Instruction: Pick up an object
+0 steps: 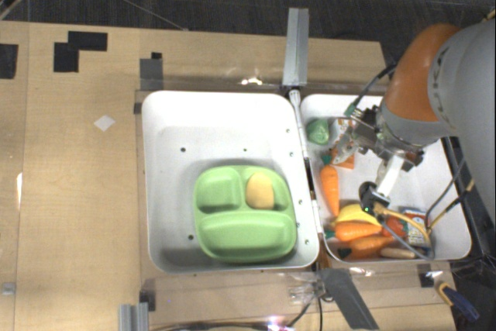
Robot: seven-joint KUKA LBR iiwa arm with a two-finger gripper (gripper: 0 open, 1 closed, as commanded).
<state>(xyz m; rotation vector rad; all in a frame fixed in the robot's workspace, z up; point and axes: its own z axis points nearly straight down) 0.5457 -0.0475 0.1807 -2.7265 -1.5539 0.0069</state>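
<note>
I am in the reaching step, low in the right bin (439,194) above the carrot (330,191), my fingers (346,143) spread or pressed I cannot tell, and next must settle on one object.

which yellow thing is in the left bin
The pale rounded one on the green tray; the brighter yellow one lies in the right bin.

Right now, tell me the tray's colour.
The tray is light green, seen best in the camera view.
</note>
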